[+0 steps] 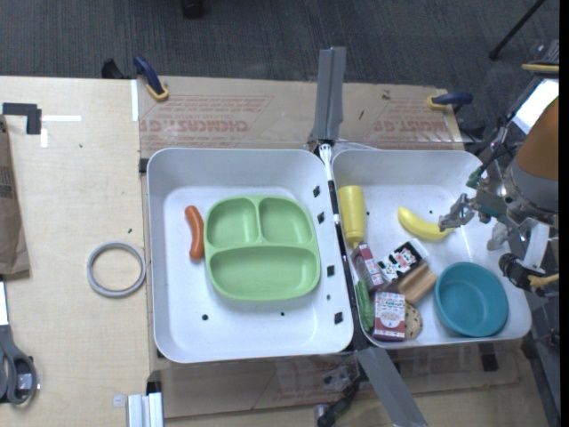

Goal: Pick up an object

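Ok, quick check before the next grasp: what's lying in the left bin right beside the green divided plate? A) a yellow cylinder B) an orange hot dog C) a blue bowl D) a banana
B: the orange hot dog lies in the left bin just off the green divided plate, on the side away from the right bin.

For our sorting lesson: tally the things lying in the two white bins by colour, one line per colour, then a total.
Green: 2, divided plate, pod
Yellow: 2, banana, bottle
Orange: 1, carrot
Blue: 1, bowl
Mixed or brown packets and pieces: about 4
Total: about 10
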`<state>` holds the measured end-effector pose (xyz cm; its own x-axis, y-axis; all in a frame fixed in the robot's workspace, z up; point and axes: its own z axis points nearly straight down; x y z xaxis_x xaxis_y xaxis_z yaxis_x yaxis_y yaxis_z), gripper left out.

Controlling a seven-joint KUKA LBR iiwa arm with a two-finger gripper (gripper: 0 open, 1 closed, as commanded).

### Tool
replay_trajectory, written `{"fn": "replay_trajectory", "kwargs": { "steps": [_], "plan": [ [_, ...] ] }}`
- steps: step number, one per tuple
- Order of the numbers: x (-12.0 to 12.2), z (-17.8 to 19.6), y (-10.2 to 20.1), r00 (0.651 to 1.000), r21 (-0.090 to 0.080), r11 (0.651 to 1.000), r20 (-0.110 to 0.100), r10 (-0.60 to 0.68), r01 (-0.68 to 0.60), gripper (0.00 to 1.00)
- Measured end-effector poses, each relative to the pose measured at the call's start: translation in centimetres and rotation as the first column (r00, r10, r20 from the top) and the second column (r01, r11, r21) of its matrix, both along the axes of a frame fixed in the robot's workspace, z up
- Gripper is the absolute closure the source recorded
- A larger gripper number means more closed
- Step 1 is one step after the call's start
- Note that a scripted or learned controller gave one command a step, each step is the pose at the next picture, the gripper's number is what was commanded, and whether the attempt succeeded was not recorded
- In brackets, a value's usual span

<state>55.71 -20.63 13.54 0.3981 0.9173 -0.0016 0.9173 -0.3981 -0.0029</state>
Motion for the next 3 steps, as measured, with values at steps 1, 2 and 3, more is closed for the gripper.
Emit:
{"fn": "replay_trajectory", "kwargs": {
  "steps": [1,2,3],
  "plan": [
    [2.8,-1.4,3.0,0.951,0.000,0.951,0.002,0.310,-0.310,0.00],
    [3.0,1.1,4.9,0.962,-0.001,0.962,0.002,0.273,-0.273,0.00],
    [4.0,-4.3,5.2,0.891,0.001,0.891,0.002,0.454,-0.454,0.00]
  ]
}}
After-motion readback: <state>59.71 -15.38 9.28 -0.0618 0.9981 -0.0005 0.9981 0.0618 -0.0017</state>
